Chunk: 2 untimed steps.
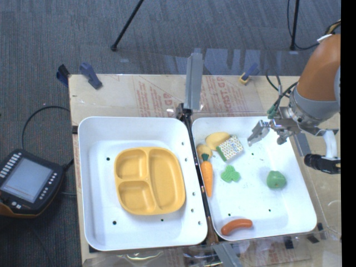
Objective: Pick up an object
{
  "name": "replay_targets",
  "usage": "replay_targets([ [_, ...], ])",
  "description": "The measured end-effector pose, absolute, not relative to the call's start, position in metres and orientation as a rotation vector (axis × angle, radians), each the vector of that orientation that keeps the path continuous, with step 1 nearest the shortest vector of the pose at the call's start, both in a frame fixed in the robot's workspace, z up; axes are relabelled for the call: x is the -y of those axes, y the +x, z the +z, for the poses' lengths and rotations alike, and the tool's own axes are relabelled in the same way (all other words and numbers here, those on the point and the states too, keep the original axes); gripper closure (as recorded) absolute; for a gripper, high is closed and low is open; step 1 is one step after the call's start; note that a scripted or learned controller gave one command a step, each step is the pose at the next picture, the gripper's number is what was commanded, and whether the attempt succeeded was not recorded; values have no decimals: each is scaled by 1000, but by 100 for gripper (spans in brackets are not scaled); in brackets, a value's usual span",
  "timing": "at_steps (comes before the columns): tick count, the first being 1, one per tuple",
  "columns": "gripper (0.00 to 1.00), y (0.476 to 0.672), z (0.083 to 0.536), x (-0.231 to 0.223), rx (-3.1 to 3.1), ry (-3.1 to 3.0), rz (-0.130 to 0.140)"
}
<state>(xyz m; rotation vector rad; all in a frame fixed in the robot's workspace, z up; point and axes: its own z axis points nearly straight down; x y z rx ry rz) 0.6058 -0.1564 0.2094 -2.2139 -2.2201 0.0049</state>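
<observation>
End effector (269, 132) above sponge (230, 147), broccoli (230, 175).

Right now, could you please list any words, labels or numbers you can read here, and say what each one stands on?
Red printing on the cardboard sheet under the bins, seen upside down: too blurred to read.
Screen and buttons of the handheld pendant on the floor: too small to read.
Nothing else carries readable text.

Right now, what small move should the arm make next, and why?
Probably lower the gripper toward the green round toy just below it in the right bin: the open fingers hold nothing, and that toy lies apart from the others.
</observation>
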Motion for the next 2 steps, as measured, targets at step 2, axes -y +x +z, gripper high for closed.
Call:
replay_targets([
  [2,0,617,162,129,2346,-2093,-3],
])
